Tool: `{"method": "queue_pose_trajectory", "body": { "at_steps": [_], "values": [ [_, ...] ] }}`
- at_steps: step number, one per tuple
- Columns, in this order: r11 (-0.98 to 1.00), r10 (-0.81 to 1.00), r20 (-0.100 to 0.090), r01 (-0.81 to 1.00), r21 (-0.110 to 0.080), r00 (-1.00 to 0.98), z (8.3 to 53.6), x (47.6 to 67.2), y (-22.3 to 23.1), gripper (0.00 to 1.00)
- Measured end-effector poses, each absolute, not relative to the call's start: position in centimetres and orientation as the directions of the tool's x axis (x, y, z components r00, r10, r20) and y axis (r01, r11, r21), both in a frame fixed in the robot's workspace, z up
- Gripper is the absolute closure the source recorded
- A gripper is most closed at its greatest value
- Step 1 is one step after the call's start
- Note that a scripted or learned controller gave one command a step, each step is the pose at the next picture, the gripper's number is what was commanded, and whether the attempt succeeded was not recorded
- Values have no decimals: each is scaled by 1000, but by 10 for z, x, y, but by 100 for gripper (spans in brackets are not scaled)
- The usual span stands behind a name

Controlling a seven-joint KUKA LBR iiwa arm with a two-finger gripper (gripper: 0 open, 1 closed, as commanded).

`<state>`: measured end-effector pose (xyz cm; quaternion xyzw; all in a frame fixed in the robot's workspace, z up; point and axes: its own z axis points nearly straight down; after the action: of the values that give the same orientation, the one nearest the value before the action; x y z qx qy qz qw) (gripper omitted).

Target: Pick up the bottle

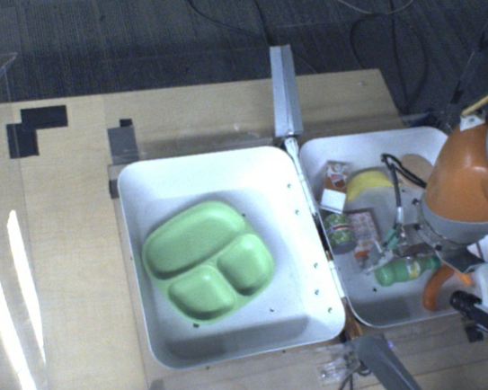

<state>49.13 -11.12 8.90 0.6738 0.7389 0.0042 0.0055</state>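
Arm (478, 177) enters from right, orange band uppermost, wrist bent downward and toward the left. Gripper (388, 248) sits low, pointing left. The wrist hides much of the gripper.

The big grey and orange arm (473, 178) covers the right side of the right bin (371, 314) and runs off the picture's right edge. The gripper is tucked under the arm, so its tip is hard to make out. The green bottle (401, 270) is partly hidden by the arm. The small packets (351, 230) are too blurry to read.
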Motion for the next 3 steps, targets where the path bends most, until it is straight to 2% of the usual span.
{"method": "queue_pose_trajectory", "body": {
  "at_steps": [1,2,3],
  "values": [
    [104,995,-1,995,14,-104,89,491,-113,0],
    [-319,948,3,948,13,319,89,492,-88,0],
    [-320,947,3,947,13,320,89,492,-88,0]
  ]
}}
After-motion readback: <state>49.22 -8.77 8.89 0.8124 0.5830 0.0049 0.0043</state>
